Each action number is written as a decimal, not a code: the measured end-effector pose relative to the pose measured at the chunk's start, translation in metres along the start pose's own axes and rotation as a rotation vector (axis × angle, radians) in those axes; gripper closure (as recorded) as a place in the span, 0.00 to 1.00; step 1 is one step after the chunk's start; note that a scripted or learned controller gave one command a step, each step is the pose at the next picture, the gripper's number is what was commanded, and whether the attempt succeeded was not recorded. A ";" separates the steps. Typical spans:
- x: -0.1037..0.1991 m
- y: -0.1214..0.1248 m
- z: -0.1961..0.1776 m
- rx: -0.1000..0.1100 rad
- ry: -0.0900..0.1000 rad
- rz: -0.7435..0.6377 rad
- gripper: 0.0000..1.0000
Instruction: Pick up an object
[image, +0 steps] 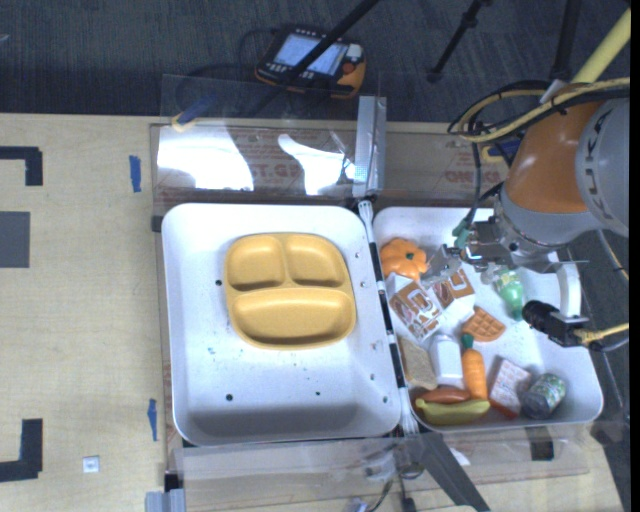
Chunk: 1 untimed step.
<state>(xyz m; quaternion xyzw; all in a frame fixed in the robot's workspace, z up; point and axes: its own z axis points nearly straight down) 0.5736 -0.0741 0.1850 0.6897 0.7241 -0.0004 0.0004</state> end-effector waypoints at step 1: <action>-0.029 0.025 0.067 -0.018 -0.005 -0.148 0.00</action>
